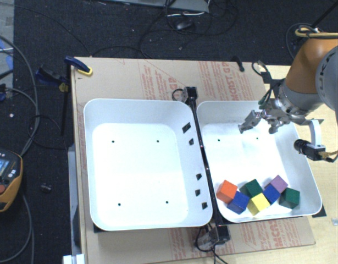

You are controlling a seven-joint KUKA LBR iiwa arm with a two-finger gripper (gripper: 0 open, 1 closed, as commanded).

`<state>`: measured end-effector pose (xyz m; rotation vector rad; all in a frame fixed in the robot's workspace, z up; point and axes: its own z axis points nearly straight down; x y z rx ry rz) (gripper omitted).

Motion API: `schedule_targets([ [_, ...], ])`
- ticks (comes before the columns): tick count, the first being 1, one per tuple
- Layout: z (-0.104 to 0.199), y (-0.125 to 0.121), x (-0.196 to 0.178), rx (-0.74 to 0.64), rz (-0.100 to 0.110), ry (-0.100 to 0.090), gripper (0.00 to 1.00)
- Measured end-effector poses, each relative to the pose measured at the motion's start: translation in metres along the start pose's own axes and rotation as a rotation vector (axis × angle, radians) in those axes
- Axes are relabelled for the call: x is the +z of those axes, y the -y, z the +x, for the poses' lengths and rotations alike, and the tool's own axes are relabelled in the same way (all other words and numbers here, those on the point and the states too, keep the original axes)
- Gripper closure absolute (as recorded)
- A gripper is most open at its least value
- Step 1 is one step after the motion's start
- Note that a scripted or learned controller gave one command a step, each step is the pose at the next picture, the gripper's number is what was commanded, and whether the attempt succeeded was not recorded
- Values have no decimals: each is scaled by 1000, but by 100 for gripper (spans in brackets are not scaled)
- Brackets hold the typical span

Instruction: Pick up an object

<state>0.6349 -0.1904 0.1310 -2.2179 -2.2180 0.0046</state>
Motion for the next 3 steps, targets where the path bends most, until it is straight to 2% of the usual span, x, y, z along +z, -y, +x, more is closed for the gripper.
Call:
schedule_targets([
  [1, 0, -2, -14, 0, -7, 2, 100],
  [2, 3, 7, -65, 0, -10, 2, 100],
  [3, 2, 1, -109, 0, -9, 2, 100],
])
